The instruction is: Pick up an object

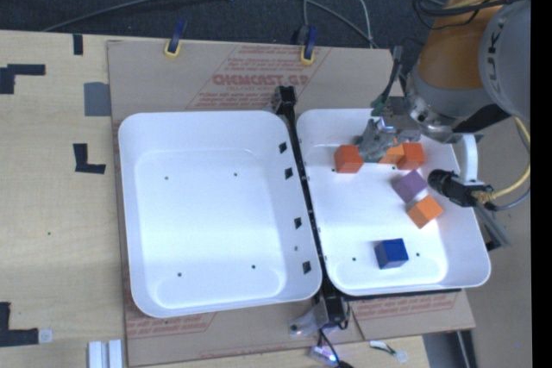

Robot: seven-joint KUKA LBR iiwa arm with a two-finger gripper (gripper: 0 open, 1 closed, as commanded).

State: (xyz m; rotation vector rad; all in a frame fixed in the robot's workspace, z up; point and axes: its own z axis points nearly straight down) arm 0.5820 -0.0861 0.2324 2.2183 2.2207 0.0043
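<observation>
Blue cube (391,252), well below gripper (374,142)

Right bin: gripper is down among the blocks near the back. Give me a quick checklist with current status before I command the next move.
1. Gripper inside the right bin, low at the back: ok.
2. A block within reach: ok, the orange block lies just to its left and another orange block just to its right.
3. Block seen between the fingers: not ok, neither looks gripped.
4. Finger state, open or shut: cannot tell.
5. Other targets free of the arm: ok, purple block, a third orange block and blue block lie in the open.
6. Left bin wall clear of the arm: ok.
</observation>
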